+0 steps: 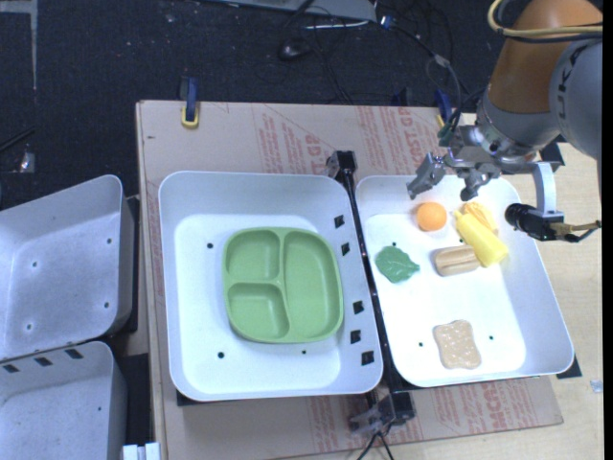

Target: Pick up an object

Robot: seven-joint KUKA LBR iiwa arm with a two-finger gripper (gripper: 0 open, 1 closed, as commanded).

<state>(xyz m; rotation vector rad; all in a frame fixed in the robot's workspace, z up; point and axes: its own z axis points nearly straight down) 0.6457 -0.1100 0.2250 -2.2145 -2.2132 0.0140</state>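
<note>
The right bin (pixel 536 338) holds an orange ball (pixel 432 217), a yellow corn-like piece (pixel 482 239), a tan cylinder (pixel 454 260), a green leafy piece (pixel 396 264) and a beige toast slice (pixel 457 344). My gripper (pixel 450 182) hangs over the bin's far end, just above the orange ball and the yellow piece. Its fingers (pixel 424 177) are spread apart, with nothing between them.
The left bin (pixel 192 353) carries a green divided tray (pixel 283 285). A black divider with clips (pixel 359 257) runs between the bins. Grey bin lids (pixel 57 257) lie at far left. Cables cross the dark floor behind the bench.
</note>
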